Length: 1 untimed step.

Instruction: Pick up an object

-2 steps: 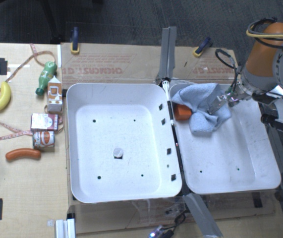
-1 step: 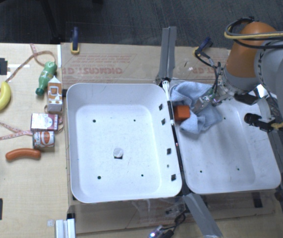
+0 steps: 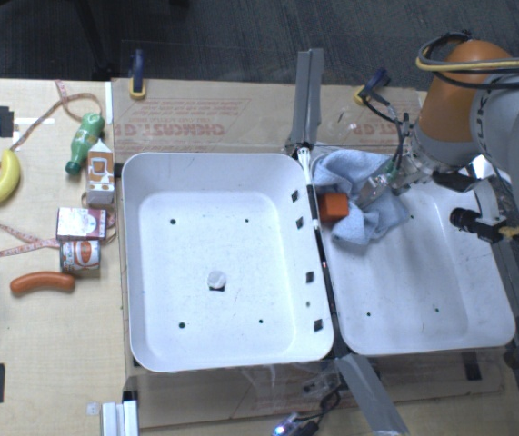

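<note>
1. The gripper (image 3: pixel 384 182) is lowered into the far left corner of the right bin (image 3: pixel 441 289), directly over a crumpled light-blue cloth (image 3: pixel 361 198); the placement suggests the cloth is the object targeted for pickup.
2. Whether the fingers are apart or together cannot be told: they merge with the cloth folds at this angle.
3. An orange block (image 3: pixel 334 206) lies against the cloth's left edge, touching it and close to the bin wall; a grasp on the cloth may drag or trap it.
4. The wall and the central divider (image 3: pixel 306 107) limit approach from the left.
5. The left bin (image 3: pixel 214 252) holds one small pale disc (image 3: pixel 216 282), well apart from the arm.
6. On the bench (image 3: pixel 41 334), a banana (image 3: pixel 0 178), a green bottle (image 3: pixel 84 140), a can (image 3: pixel 81 255) and a sausage (image 3: pixel 43 283) lie outside both bins.
</note>
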### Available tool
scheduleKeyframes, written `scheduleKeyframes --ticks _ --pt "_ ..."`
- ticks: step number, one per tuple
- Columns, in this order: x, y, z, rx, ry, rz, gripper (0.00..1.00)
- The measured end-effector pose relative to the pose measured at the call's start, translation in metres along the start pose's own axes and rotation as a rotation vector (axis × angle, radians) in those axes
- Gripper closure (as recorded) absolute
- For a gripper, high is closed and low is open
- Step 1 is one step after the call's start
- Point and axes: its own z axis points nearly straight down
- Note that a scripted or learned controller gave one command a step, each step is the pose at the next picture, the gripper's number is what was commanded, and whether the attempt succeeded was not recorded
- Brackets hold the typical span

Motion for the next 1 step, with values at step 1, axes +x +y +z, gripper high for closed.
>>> scheduleKeyframes --ticks 1 --pt "-0.0004 0.0004 -0.0104 -0.001 -0.002 -0.002 1.0"
